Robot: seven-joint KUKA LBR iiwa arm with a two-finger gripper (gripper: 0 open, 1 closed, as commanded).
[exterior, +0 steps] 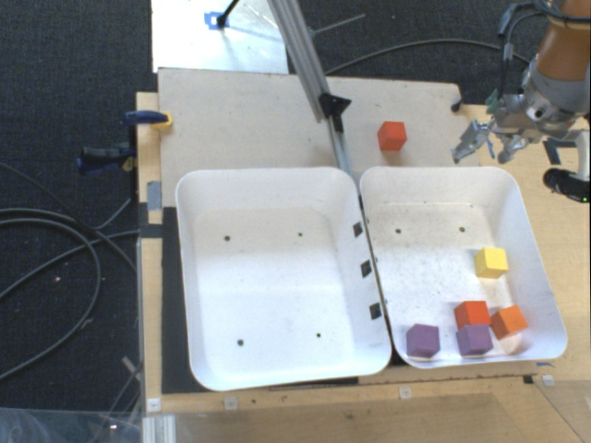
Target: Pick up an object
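A yellow cube (491,262) lies alone in the right bin (443,201), near its right wall, with bare floor to its left. Orange cubes (472,314) and purple cubes (423,341) crowd the near edge. The gripper (489,146) hangs beyond the far rim, fingers spread, holding nothing. A lone orange cube (392,136) rests on the bench (249,118).

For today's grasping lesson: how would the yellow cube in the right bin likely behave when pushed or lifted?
The yellow cube looks flat-faced, so it would probably slide rather than roll. It seems rigid and small, likely light. Standing apart from the other blocks, it should lift cleanly.
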